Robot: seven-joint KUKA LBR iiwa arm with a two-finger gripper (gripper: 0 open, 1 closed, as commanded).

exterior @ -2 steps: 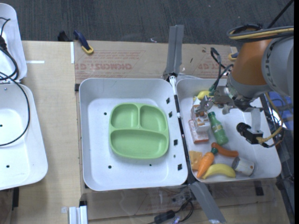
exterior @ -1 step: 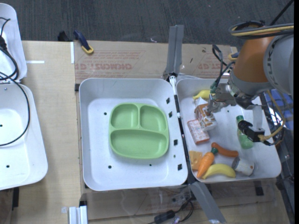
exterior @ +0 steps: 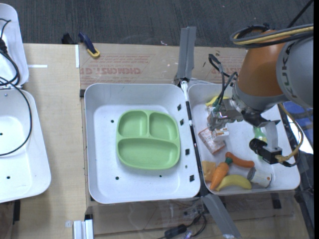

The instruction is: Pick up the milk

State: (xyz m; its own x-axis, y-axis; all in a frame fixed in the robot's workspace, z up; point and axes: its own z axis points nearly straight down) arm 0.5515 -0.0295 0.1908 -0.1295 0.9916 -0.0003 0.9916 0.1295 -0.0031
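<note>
A cardboard-covered bench [exterior: 55, 73] stands on dark, apparently carpeted floor [exterior: 124, 9] under even light

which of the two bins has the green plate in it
The left bin: the green divided plate lies in its middle. The right bin holds the food items instead.

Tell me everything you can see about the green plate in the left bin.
The green plate is pale green with a matte, plastic look and rounded corners. Raised ridges split it into three compartments: two small ones at the far side and one wide one at the near side. It lies flat, right side up, near the middle of the left white bin, resting on the bin's floor, apart from its walls.
</note>
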